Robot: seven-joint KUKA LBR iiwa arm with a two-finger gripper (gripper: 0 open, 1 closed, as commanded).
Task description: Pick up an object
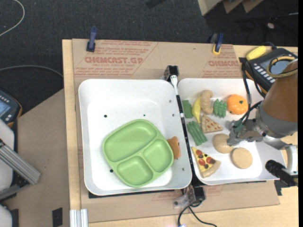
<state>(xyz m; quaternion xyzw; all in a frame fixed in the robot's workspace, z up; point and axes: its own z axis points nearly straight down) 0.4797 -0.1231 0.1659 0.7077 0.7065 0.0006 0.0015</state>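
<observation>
A wooden bench (113, 63) with red printed lettering fills the middle of the frame, seen from above at a slant, with dark carpet beyond it along the top. Two blue clamps (91, 38) grip its far edge.

On the left half of the bench sits a shallow white bin (94, 98). Inside it, toward the lower middle, lies a light green divided plate (136, 152) with three compartments. A small brown pastry-like toy (174, 147) rests just beside the plate's right edge, against the bin's right wall.

The right bin (222, 176) touches the left one along a dark seam at the frame's centre. It holds a cluster of toy foods. At its left side are green vegetable pieces (196, 130) and a yellow strip beside them. Above these stands a tan, knobbly piece (205, 101), with a green broccoli-like piece (219, 108) and an orange fruit (236, 104) to its right. Lower down lie a small triangular slice (210, 125), a pizza slice (206, 161) with red toppings near the front wall, and two round tan cookies (242, 158), one beside the other.

The arm enters from the right edge, its orange band (284, 98) visible above a grey wrist. The gripper (235, 136) hangs low over the right bin, just above the left cookie. Whether its jaws are parted or closed cannot be told, and nothing is visibly held.
</observation>
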